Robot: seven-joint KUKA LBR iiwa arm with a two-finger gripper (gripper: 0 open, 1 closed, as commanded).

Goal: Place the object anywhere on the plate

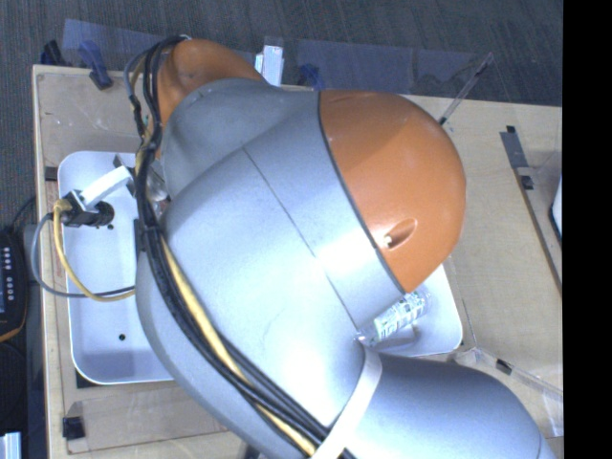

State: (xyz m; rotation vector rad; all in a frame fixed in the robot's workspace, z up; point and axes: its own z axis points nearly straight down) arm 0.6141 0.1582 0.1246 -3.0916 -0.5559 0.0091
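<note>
arm (287,285): grey body with orange band, covers most of both bins
left bin (91,352): white, partly visible on desk (497,218)
end effector: hidden, state can't tell
object, plate: hidden, position can't tell

Arm (287,275) over the middle of the bench (497,189), covering most of both bins, with left bin (91,285) showing at its left, a corner of right bin (445,328) at its right, cables (67,256) looped over left bin.
</note>
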